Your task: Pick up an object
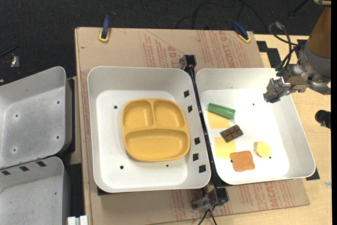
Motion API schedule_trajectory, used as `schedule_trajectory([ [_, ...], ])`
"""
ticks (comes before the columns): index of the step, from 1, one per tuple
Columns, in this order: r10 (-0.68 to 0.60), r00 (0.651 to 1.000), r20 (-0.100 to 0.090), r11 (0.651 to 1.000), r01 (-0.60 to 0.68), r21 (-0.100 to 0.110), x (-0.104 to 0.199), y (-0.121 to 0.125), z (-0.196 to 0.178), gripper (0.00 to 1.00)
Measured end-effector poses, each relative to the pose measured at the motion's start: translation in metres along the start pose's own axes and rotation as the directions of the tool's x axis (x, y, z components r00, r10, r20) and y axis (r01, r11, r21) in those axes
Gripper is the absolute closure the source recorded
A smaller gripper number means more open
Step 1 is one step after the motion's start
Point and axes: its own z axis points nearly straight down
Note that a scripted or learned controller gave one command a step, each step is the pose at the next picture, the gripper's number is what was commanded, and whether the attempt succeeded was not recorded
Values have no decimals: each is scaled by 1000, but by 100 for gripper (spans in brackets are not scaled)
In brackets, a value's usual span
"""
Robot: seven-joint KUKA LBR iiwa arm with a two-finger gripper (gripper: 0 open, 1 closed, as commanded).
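The right bin (295,129) holds several small objects: a green stick (221,110), a pale yellow slab (217,120), a brown chocolate-like block (231,133), another yellow slab (222,148), an orange square piece (242,160) and a small yellow round piece (263,149). My gripper (274,92) hangs over the upper right part of that bin, up and to the right of all these objects. Nothing is visible between its fingertips.
The left bin (100,113) holds a yellow three-compartment tray (156,129). A black divider (196,113) runs between the bins. Two white bin lids (31,108) lie at the far left. Cables cross the dark floor behind the bench.
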Motion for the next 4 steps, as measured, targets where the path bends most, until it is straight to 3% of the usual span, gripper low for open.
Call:
schedule_trajectory([
  [4,-5,1000,-4,1000,5,7,213,-50,49,100],
])
